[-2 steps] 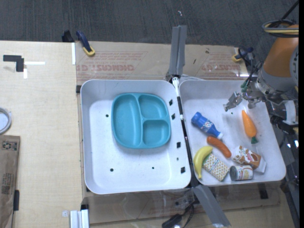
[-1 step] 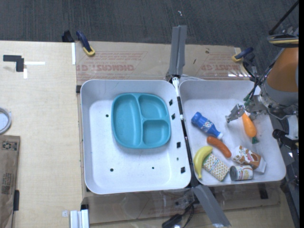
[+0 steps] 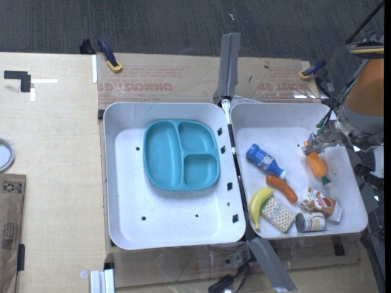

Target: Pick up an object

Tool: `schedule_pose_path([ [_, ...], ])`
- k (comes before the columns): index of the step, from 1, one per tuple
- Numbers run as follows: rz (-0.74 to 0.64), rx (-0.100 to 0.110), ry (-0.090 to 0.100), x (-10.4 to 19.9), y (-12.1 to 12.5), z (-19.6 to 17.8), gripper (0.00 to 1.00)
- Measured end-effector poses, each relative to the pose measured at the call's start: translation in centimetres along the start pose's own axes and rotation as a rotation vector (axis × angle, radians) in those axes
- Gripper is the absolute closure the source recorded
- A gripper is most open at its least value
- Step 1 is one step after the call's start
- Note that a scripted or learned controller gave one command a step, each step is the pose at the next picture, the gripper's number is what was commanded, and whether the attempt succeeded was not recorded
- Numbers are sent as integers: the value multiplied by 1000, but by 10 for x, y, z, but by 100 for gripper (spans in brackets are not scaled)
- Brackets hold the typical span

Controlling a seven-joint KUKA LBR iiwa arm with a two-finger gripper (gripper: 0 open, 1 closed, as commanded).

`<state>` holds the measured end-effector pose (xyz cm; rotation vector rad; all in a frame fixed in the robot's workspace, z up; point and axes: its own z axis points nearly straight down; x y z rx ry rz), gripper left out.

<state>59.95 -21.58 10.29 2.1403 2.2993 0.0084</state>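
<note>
The right bin (image 3: 269, 116) holds several small items. An orange carrot (image 3: 316, 164) with a green tip lies near its right wall. My gripper (image 3: 315, 144) hangs just above the carrot's upper end, close to it or touching it. A blue bottle (image 3: 263, 159) lies mid-bin, with an orange sausage (image 3: 281, 187) below it. Along the front are a yellow banana (image 3: 259, 204), a patterned snack pack (image 3: 278, 215), a small can (image 3: 310, 223) and a printed carton (image 3: 320, 202).
The left bin (image 3: 125, 182) contains a teal divided plate (image 3: 181, 155). A grey post (image 3: 229, 66) rises behind the seam between the bins. Clamps (image 3: 110, 57) hold the cardboard backing. The arm's orange band (image 3: 369, 89) stands over the right bin's far right corner.
</note>
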Motion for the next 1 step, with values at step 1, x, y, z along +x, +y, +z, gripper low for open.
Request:
schedule_pose_path([
  [1,-4,3,-5,36,36,-112,100],
])
